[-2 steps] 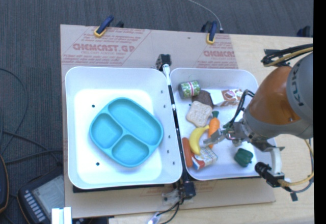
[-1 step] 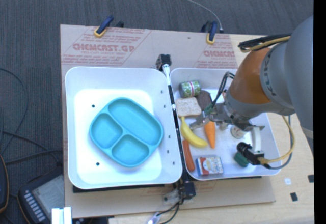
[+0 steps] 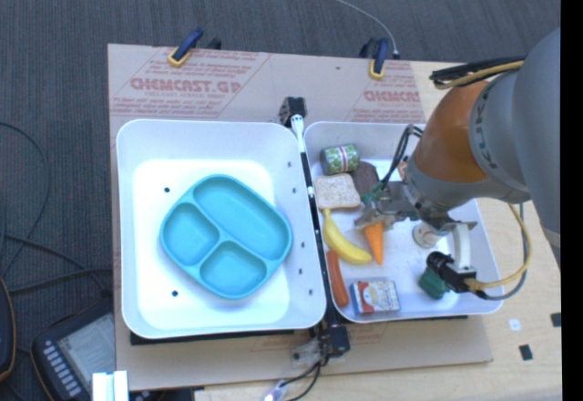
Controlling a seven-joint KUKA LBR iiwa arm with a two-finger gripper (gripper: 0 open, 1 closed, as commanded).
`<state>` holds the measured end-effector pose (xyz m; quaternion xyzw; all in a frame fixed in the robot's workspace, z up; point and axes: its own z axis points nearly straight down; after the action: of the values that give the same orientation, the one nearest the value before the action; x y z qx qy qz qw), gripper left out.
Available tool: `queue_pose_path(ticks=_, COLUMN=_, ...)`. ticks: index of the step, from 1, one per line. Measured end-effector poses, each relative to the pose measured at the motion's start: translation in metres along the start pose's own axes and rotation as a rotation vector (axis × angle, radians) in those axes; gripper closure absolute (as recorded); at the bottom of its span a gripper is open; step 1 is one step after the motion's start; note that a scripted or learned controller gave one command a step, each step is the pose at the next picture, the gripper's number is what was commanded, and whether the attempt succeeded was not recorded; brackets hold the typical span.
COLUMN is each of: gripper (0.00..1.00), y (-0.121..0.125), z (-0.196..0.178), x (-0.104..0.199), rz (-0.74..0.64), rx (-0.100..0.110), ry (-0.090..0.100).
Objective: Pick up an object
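Gripper point(image 3: 381, 210) sits low in the right bin point(image 3: 487, 249), centre-right of frame, directly over the carrot point(image 3: 374, 240) and beside the bread slice point(image 3: 337, 193); whether it is spread or pinching cannot be told. Nothing looks lifted yet. Judgement: grasp attempt underway, pick-up not done.

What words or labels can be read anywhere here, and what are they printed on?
"CHEMCAST GP": red print repeated on the brown board under the bins; a second copy by the right bin is partly hidden.
Green can: label too small to read.
Red and white carton: print too blurred to read.
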<state>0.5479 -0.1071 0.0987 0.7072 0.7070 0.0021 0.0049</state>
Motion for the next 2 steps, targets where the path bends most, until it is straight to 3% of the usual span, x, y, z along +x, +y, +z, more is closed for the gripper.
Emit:
queue_pose_path(ticks=1, gripper=1.00, y=0.039, z=-0.086, x=0.053, rz=-0.002, rx=0.009, ry=0.003)
queue_pose_path(ticks=2, gripper=1.00, y=-0.010, z=-0.086, x=0.145, rz=-0.002, rx=0.012, ry=0.004)
